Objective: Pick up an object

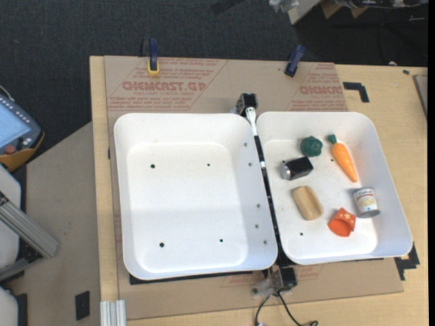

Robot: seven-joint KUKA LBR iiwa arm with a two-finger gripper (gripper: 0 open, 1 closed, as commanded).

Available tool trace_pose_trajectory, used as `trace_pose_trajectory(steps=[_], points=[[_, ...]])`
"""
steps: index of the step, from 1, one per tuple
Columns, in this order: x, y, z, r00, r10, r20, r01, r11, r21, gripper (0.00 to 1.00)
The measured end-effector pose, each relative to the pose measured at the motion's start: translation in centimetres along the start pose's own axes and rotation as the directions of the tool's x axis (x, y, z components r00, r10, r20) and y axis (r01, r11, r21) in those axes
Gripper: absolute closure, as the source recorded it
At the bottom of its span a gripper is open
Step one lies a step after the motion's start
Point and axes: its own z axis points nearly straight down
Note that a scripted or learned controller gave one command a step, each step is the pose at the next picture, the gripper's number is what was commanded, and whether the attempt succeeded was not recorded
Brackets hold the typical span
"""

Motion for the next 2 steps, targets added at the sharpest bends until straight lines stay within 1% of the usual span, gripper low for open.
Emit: trace_pose_trajectory(steps=[2], points=[[8.9, 0.0, 0.0, 1.0, -0.001, -0.001, 0.001, 1.0, 0.0, 1.0]])
